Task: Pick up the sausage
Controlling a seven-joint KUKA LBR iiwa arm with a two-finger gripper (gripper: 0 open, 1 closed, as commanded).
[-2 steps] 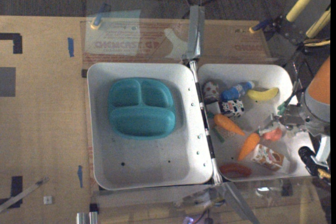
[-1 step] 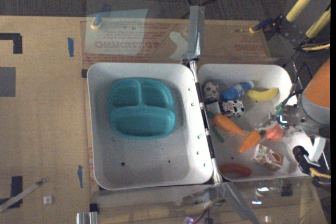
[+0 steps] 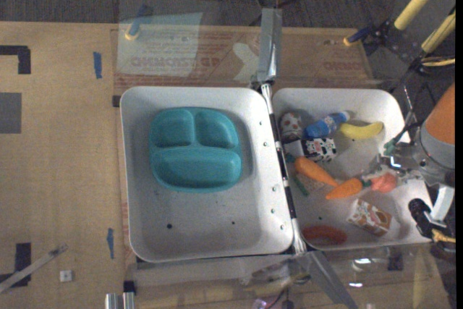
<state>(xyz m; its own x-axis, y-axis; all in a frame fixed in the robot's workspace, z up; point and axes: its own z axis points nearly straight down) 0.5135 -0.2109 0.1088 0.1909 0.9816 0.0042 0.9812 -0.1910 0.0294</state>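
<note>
Sausage (image 3: 324, 234): red-brown, oblong, lay flat on the floor of the right bin (image 3: 394, 108), close to that bin's near wall and toward its near-left corner. Nothing touched it; a small printed carton (image 3: 370, 217) lay just beside it to the right.

Jaws (image 3: 394, 163): at the bin's right wall, on the end of the grey arm (image 3: 441, 134) with its orange band, well apart from the sausage and farther from the near wall. How far they stood open could not be told; the metal parts there were blurred and cluttered, and no object was seen between them.

Other contents, right bin: two orange carrots (image 3: 329, 181) near the centre, a yellow banana (image 3: 362, 130) toward the far wall, a blue bottle (image 3: 322, 128), a black-and-white patterned block (image 3: 320, 149), a pinkish piece (image 3: 383, 182) just beside the jaws.

Left bin (image 3: 137, 192): one teal divided tray (image 3: 195, 148), three compartments.

Hard to make out: the small items along the divider between the bins, dim and overlapping; the arm itself was cut off at the right edge. Table (image 3: 58, 177): tan, marked with blue tape.
</note>
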